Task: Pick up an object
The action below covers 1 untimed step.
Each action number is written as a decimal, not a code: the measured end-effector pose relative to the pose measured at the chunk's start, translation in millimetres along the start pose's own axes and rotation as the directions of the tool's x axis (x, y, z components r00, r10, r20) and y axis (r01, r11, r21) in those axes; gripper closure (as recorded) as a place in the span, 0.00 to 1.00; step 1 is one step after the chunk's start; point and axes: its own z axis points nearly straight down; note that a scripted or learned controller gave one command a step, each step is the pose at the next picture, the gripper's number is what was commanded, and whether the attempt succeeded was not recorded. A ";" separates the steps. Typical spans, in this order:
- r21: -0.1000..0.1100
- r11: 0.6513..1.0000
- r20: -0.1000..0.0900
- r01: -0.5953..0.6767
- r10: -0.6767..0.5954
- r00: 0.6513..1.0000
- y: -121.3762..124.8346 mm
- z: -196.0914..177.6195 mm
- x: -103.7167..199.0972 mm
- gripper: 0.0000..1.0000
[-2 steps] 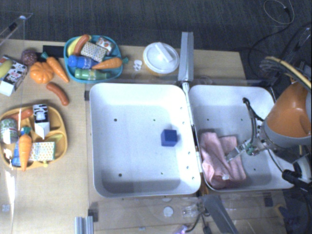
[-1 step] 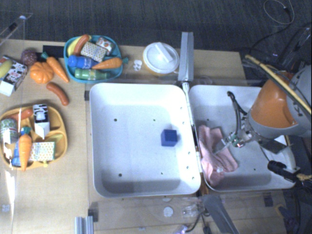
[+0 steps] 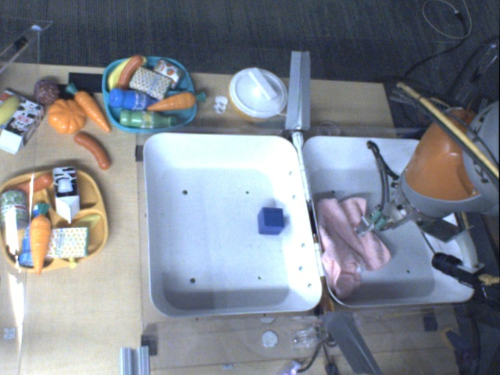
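Down in the right bin (image 3: 449, 287), the gripper (image 3: 373, 223) touches the pink cloth (image 3: 348, 241). The cloth lies flat, not lifted yet, so picking up is left to do.

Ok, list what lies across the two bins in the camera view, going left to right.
Left bin → blue cube → divider between the bins → pink cloth → gripper at the cloth's right side → orange band.

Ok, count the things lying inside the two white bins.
2: a blue cube in the left bin; a pink cloth in the right bin, under the gripper.
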 end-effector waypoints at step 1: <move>0.000 1.000 0.000 0.000 0.000 1.000 -0.2 0.0 -0.1 0.00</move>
